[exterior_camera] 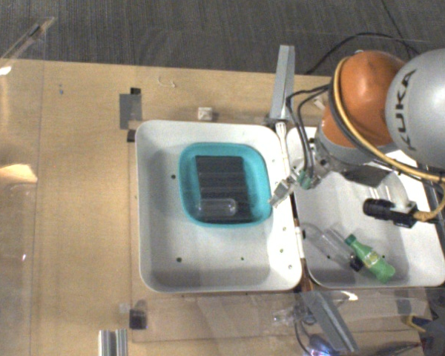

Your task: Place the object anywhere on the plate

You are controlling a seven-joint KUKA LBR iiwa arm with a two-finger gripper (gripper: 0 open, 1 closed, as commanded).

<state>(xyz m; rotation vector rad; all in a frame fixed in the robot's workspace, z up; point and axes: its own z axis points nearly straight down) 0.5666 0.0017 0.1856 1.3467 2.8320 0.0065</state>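
Arm over the wall between two white bins.
The gripper (291, 184) hangs beside the teal plate (261, 170) in the left bin (208, 273); its state cannot be told. The green bottle (371, 259) lies in the right bin (423, 269), near a clear object (328, 239).

A light wooden bench (59, 221) is catching a glare along its near-left surface, while dark grey carpet (170, 13) is stretching beyond the bench's far edge and a thin black cable (389, 10) is trailing across it.
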